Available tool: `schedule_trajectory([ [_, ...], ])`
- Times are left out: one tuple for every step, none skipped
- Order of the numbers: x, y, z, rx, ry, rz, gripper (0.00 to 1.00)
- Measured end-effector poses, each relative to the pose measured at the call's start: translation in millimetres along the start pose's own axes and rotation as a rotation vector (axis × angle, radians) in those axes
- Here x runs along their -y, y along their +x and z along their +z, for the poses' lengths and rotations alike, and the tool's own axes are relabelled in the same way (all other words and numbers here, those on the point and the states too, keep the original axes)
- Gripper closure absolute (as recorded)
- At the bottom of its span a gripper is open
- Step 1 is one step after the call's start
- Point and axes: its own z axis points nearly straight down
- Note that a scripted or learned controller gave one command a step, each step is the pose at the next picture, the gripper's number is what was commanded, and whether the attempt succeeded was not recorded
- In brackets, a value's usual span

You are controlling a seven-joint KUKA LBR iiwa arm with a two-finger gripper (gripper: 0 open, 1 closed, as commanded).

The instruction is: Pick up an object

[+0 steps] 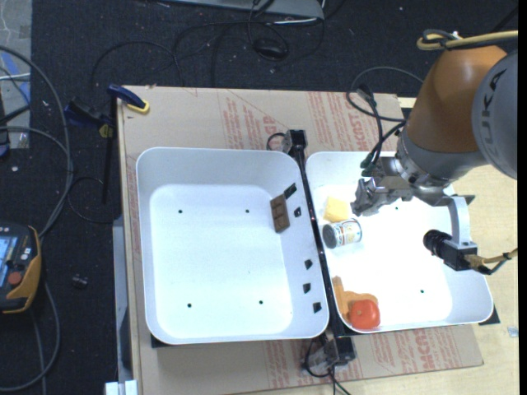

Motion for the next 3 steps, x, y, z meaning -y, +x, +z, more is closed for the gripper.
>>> schedule_trajectory([
  [-13, 45, -5, 0.000, -0.001, 0.001, 1.00],
  [-17, 95, 5, 0.001, 0.000, 0.000, 1.00],
  [-31, 144, -2, 0.000, -0.001, 0.001, 1.00],
])
